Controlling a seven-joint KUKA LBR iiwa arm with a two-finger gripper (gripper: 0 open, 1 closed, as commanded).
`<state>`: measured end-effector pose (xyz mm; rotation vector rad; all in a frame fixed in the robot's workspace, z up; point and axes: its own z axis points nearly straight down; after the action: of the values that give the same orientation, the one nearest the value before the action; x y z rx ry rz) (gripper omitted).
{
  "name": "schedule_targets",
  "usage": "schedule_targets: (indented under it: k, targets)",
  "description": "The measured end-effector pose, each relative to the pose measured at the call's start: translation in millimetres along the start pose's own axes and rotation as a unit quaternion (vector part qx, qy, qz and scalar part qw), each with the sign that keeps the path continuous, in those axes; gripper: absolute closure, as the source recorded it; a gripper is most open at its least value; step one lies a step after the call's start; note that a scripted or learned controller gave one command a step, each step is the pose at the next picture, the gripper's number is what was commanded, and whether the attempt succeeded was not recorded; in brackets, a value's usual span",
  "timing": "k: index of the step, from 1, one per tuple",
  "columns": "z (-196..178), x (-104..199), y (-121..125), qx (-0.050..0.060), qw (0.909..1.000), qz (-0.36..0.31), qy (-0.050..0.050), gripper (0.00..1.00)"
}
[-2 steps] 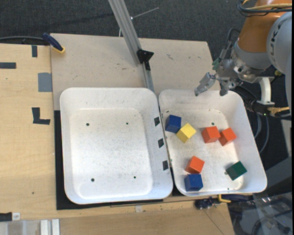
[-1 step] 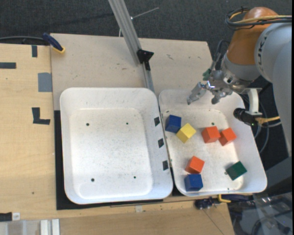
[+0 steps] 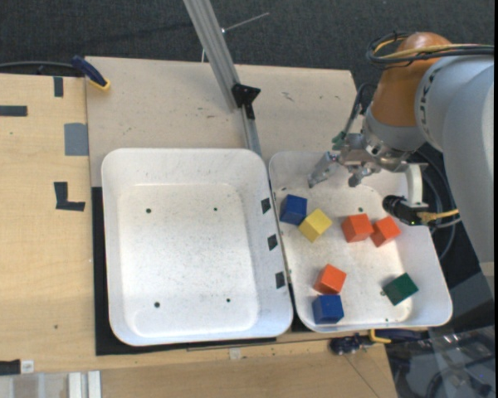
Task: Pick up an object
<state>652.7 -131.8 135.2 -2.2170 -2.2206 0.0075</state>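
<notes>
Arm: the grey arm [image 3: 448, 98] reaches in from the right, orange band above the wrist, over the upper part of the right bin [image 3: 423, 305].
Gripper: the gripper [image 3: 339, 172] hangs above the bin's top left area, fingers spread apart with nothing between them; one fingertip [image 3: 317, 178] points down-left. It holds nothing.
Candidates: seven cubes lie loose in the right bin. The blue cube [image 3: 293, 209] and the yellow cube [image 3: 315, 225] touch at a corner, nearest the gripper, just below it.
Others: two orange cubes [image 3: 357, 227] sit side by side mid-bin; a third orange cube [image 3: 331, 279] rests against a second blue cube [image 3: 328, 308] near the front rim; a green cube [image 3: 400, 288] stands alone at the right.
Left bin: the left bin [image 3: 116, 222] bears no cubes, likely the drop side.
Stage: judged as approach, no grasp made yet.
Risk: the blue and yellow pair touch, so a finger may land on the neighbour; the green cube offers the freest grip.
</notes>
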Motion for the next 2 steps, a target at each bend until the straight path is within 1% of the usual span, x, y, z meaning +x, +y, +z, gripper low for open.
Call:
schedule_targets:
  k: [1, 2]
  targets:
    - [-13.2, 0.9, 1.3, -0.002, 1.0, -0.001, 0.0, 1.0]
    - [-55.8, 3.5, 2.8, -0.005, 1.0, 0.0, 0.0, 1.0]
